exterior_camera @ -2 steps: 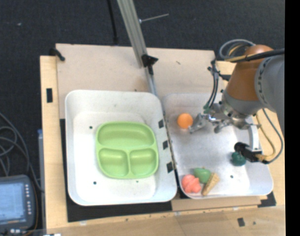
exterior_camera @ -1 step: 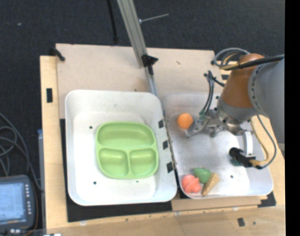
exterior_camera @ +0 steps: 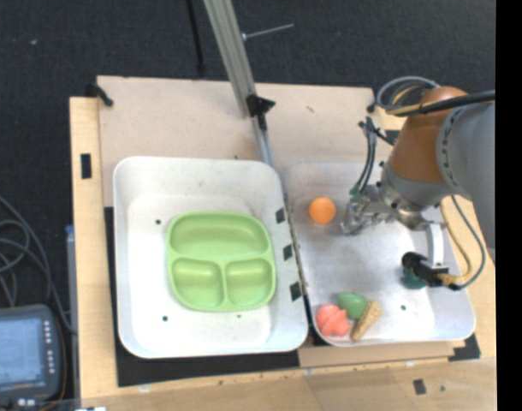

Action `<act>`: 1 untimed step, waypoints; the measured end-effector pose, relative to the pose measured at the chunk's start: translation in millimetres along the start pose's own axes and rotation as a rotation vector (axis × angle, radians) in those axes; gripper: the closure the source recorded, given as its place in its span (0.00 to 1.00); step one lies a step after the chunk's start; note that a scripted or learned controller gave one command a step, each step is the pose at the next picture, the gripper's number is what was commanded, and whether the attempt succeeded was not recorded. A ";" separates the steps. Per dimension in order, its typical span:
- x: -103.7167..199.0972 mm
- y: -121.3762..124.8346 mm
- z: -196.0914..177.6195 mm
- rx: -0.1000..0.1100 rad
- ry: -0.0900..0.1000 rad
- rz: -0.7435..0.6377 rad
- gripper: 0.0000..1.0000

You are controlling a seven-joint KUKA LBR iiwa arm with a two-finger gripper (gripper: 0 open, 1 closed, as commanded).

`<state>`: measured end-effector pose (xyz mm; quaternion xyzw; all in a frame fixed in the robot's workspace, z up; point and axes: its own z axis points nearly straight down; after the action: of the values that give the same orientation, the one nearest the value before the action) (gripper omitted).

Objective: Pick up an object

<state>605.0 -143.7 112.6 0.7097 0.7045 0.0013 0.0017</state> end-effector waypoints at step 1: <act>-0.1 7.7 -63.3 -0.004 -0.001 -0.010 1.00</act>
<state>612.5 -143.8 175.9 0.7062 0.7080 0.0022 0.0033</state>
